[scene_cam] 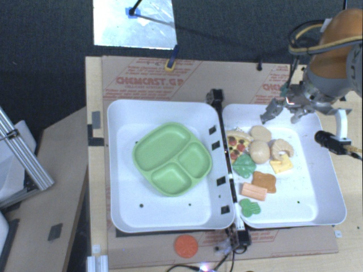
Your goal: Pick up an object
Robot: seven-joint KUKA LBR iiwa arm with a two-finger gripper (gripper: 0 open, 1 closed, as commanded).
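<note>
Two white bins sit side by side on the worktop (142, 78); the left bin (122, 208) carries a green three-compartment plate (172, 158), and the right bin (326, 197) holds a cluster of toy foods close beside the divider between the bins. From the plate outward, the cluster comprises a pizza slice (237, 142), two beige bread rolls (260, 142), a green leaf (244, 165), a yellow cheese piece (281, 165), an orange cracker (264, 181), a salmon-coloured block (253, 191) and a small green piece (249, 208). The hand (285, 111) hangs over the right bin's far edge, beyond the rolls, its fingers spread and pinching nothing.
</note>
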